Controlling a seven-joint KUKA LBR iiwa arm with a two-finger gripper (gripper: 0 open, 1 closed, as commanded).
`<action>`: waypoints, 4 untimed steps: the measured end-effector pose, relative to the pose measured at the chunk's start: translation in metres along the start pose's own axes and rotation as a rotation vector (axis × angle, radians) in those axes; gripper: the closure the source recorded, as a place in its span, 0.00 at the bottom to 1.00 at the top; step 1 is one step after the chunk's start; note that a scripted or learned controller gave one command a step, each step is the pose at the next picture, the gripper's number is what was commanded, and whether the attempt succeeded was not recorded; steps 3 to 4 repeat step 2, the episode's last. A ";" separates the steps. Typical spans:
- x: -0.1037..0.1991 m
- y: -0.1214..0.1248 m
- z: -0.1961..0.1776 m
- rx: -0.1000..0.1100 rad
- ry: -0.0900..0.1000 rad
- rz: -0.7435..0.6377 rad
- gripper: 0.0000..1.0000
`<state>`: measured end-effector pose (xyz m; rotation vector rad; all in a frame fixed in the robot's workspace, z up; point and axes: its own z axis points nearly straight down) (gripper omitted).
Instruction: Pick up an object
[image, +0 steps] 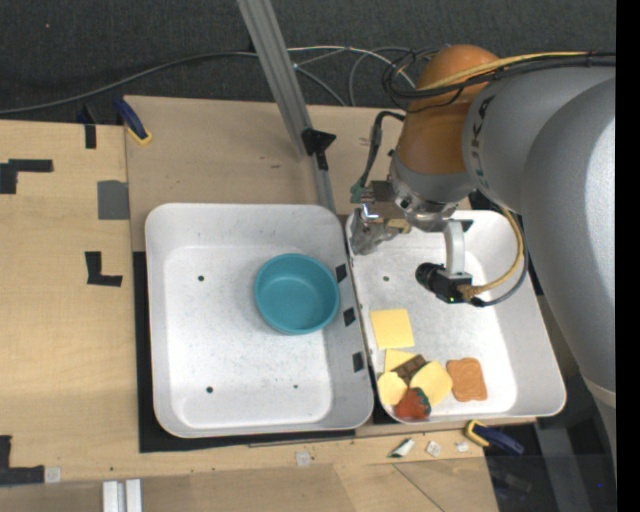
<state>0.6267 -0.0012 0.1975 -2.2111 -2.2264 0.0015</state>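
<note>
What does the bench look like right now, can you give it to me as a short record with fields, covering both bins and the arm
left bin: shallow white tray holding one round blue bowl, upright
right bin: shallow white tray with a flat yellow square piece and, nearer its front edge, a cluster of yellow, dark and red pieces beside an orange-brown piece
arm: grey with orange band, wrist over the back of the right bin
gripper: near the divide between the bins, nothing seen held
</note>
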 end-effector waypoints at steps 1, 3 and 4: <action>0.048 -0.019 -0.010 -0.001 0.000 0.000 1.00; 0.103 -0.022 -0.011 -0.002 -0.001 -0.001 1.00; 0.103 -0.022 -0.011 -0.002 -0.001 -0.001 1.00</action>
